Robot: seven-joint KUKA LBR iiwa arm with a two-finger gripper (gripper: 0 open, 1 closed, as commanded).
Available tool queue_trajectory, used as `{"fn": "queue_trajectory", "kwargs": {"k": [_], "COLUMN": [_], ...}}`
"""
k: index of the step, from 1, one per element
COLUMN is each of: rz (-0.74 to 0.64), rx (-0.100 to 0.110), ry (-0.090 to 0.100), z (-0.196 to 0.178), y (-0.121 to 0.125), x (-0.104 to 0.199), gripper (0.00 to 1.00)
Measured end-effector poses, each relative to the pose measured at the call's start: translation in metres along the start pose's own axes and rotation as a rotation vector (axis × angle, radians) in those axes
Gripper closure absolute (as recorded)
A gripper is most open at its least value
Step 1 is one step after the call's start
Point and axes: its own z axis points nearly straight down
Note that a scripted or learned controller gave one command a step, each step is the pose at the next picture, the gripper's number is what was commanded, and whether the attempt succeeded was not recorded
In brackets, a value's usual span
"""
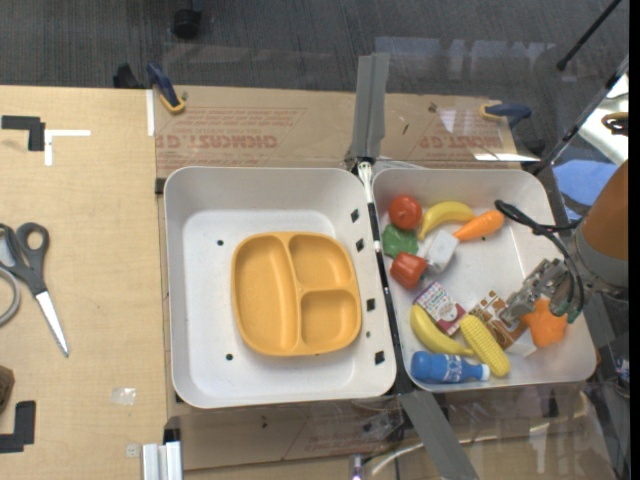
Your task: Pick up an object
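Observation:
My gripper (522, 303) reaches in from the right and sits low in the right bin (560, 368), near its right wall. Its tip is over a brown packet (493, 320) and beside an orange toy (548, 328). Close by lie a yellow corn cob (484, 344), a banana (434, 332), a blue bottle (448, 369) and a pink carton (438, 302). Farther back are a tomato (404, 211), a second banana (445, 213), a carrot (480, 225), a green pepper (398, 240), a red piece (408, 268) and a white piece (440, 250).
The left bin (200, 298) holds a yellow divided plate (296, 293). Scissors (38, 278) lie on the wooden bench at the far left. A black cable (530, 220) loops over the right bin's back right corner.

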Motion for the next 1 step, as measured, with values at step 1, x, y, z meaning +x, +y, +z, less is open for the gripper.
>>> {"fn": "queue_trajectory", "kwargs": {"k": [1], "rz": [0.067], "rx": [0.009], "ry": [0.018], "z": [-0.1269], "y": [0.0565], "x": [0.0498], "gripper": [1.0]}}
